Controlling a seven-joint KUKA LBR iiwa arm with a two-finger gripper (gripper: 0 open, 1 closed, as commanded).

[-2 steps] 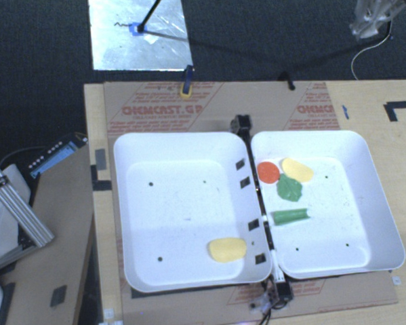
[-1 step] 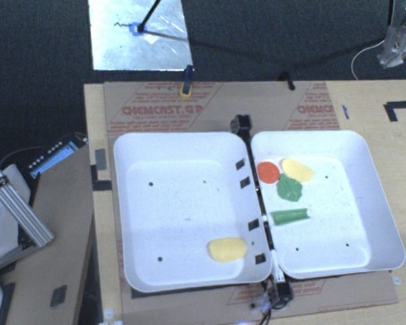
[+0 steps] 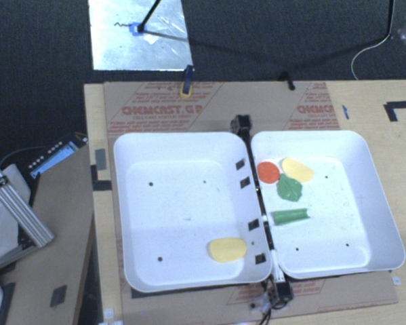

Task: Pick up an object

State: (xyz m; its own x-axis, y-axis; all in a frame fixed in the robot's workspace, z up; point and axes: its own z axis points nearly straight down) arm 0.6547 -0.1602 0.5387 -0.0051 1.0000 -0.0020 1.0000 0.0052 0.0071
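Camera view: two white bins are seen side by side on the bench (image 3: pixel 159 106), joined along a dark hinge line. In the view's left bin (image 3: pixel 181 136) a single yellow piece (image 3: pixel 226 249) lies flat near the front edge, close to the hinge, with bare floor all around it. It is judged the easiest pick, since nothing crowds it.

In the right bin (image 3: pixel 310 134) four things are gathered near the hinge. A red disc (image 3: pixel 269 172) and a yellow lump (image 3: pixel 297 170) lie just beside each other, a green lump (image 3: pixel 290 188) touches or nearly touches both from the front, and a green stick (image 3: pixel 289 216) lies apart, further front. The cluster is judged harder to grasp cleanly, as neighbours could be nudged.

No object is lifted; all rest on the bin floors, so the pick is judged not yet done. Whether the jaws are spread or pressed together cannot be told, nor can the arm's pose, so no place relative to the jaws can be given.
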